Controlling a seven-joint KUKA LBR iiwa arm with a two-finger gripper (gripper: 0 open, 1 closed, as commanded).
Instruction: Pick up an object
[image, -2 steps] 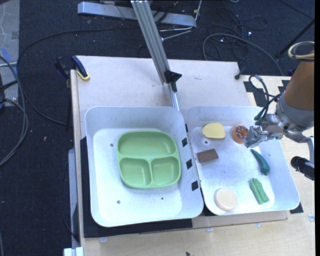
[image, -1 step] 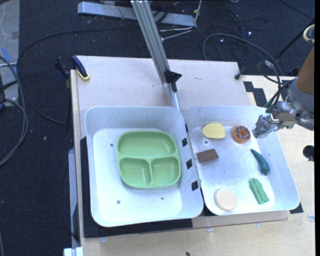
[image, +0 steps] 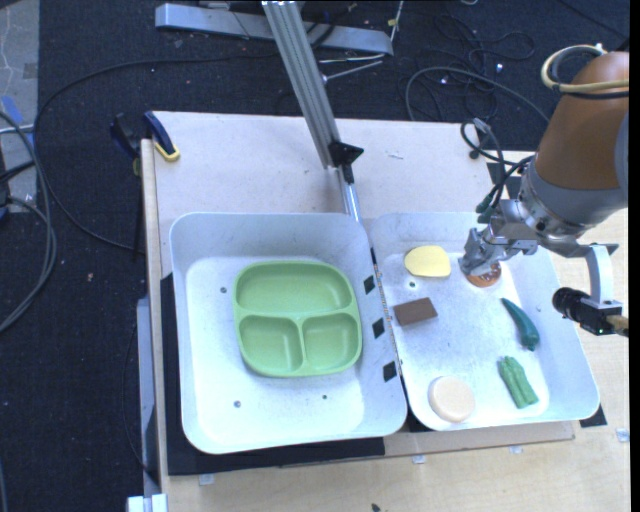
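My gripper (image: 481, 264) is low in the right bin (image: 560, 400), near its far edge, directly over a small orange-red round thing (image: 486, 279) that pokes out beneath it. Whether that thing is gripped is hidden by the wrist. A yellow rounded piece (image: 428, 262) lies just left of the gripper. A brown block (image: 414, 312) sits nearer the bin's left wall. Right of centre lies a dark teal curved piece (image: 521, 324); a green ridged piece (image: 517, 381) is closer to the front. A cream disc (image: 451, 398) rests at the front.
The left bin (image: 200, 400) holds a green three-compartment plate (image: 298, 318). A slanted metal pole (image: 312, 90) rises behind the bins where they meet. The arm's grey and orange body (image: 590, 140) looms over the right bin's far right corner.
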